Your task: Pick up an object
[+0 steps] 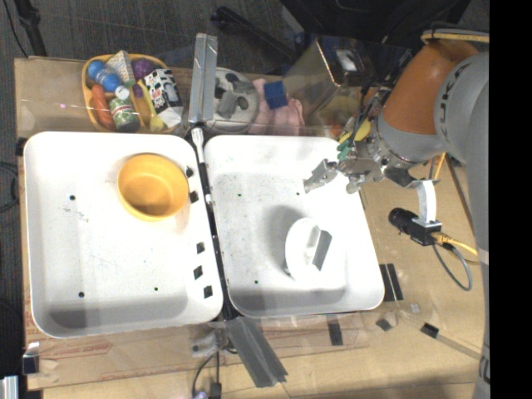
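Gripper of the grey-and-orange arm hangs over the upper right part of the right bin, near its far rim; whether its fingers are apart or closed cannot be told, and nothing is seen between them. Nearest the viewer, in the lower middle of that same bin, lies the likeliest thing to pick: a round white lid-like object with a small grey piece on top. It sits apart from the gripper, closer to the front rim. To do this step well, the arm would probably need to travel toward the front of the bin, centre over the white object, then descend straight, since its low, flat shape gives little to grasp. Across the divider, the left bin holds 1 yellow bowl in its upper half, well apart from the arm. Farther back, behind both bins, stands a yellow basket of small toys, beside clutter on the bench. Nothing stands between gripper and white object.
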